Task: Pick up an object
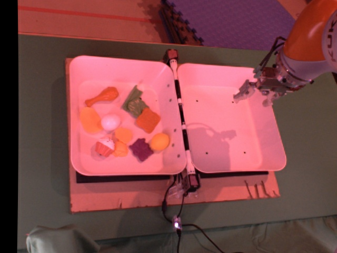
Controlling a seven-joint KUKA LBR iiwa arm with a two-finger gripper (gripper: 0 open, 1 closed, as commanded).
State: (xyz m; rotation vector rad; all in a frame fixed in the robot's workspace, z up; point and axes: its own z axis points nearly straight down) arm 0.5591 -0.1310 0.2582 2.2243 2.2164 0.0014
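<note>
Two bins, 1 pincer, 9 toy food items.

My gripper [254, 95] hangs over right bin [231, 162], near its far-right corner; fingers apart, nothing betw. them, touching nothing. Floor below me bare, plenty of room to all walls. Left bin [84, 67] stock: 1 drumstick [102, 96], 1 green piece [135, 104], 1 orange block [148, 120], 1 egg [110, 122], 1 cupcake [105, 148], 1 purple piece [141, 149], 3 orange-yellow fruits, clustered, several touching.
</note>
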